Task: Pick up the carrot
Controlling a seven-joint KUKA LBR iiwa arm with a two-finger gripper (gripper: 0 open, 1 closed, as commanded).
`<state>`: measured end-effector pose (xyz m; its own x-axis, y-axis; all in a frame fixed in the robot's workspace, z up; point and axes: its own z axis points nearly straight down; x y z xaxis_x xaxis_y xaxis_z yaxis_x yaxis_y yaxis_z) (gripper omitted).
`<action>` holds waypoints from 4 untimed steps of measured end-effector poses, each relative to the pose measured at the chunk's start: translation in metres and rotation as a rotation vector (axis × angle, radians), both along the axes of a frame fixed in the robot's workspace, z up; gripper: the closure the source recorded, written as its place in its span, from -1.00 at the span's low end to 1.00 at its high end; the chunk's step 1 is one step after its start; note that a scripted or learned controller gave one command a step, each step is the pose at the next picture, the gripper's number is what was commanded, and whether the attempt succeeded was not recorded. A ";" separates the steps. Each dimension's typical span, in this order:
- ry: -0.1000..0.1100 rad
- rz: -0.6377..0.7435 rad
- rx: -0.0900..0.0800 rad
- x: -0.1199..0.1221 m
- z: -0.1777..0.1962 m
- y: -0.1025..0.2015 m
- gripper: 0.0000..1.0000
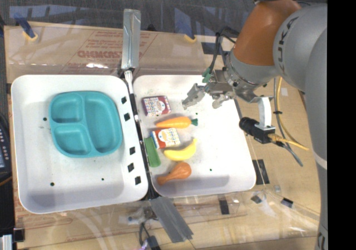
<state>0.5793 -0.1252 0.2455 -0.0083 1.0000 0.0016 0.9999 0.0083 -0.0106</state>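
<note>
1 fixed overhead camera, slanted down (both bins (133, 132) framed)

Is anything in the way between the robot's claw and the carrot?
Nothing visible blocks it. The gripper hovers just above and right of the carrot, with bare bin floor between them. The small purple carton sits left of that path, the banana below the carrot.

Glossy plastic-looking carrot (175, 123) and banana (182, 151) lie in a smooth white bin (233, 154), beside a matt teal tray (86, 123).

Carrot (174, 123) hemmed by purple carton (156, 105), juice box (167, 138), open above
</note>
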 end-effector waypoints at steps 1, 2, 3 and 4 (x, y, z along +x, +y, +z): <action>0.000 0.000 -0.001 0.010 -0.147 -0.006 -1.00; -0.005 0.214 0.001 0.045 -0.156 -0.025 -1.00; -0.002 0.218 0.001 0.076 -0.157 -0.027 -1.00; -0.006 0.192 0.001 0.078 -0.125 -0.059 -1.00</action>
<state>0.6569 -0.1843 0.1209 -0.1986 0.9801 0.0016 0.9801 0.1986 -0.0044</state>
